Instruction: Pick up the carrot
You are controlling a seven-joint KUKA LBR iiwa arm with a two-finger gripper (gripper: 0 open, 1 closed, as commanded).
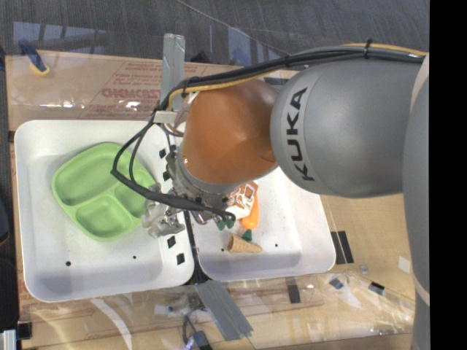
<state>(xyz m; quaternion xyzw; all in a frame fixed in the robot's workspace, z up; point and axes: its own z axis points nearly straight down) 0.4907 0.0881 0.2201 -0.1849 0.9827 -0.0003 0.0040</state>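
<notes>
The big grey arm (350, 122) dominates, swung in over the right-hand bin (306, 243), and the black lettering down its casing reads KUKA, plain as day. Below that comes the orange band (226, 137), bulging over the divide between the two bins, with black cables looping off it. The left-hand bin (36, 195), just across the divide from the right-hand bin, carries a green divided plate (91, 188) lying flat. Now the tool (171, 217): it hangs low right at the right-hand bin's left rim, a tangle of metal and cable, and whether its fingers stand wide or narrow cannot be told from this angle; nothing is seen gripped between them. The carrot (252, 211) lies inside the right-hand bin, near its middle and partly tucked under the wrist, a short orange body with a green end pointing toward the bin's near wall, its long axis running roughly from far wall to near wall. So the carrot sits to the tool's right, close by, and the coming move looks to call for a small shift deeper into the right-hand bin. Just beyond it, toward the near wall, lies a little tan cone-shaped piece (243, 246). A patterned orange-and-white item (245, 192) peeks out beside the carrot; its print is too small to read. Behind the bins, the worktop's sheet (131, 86) bears red lettering, not legible.
</notes>
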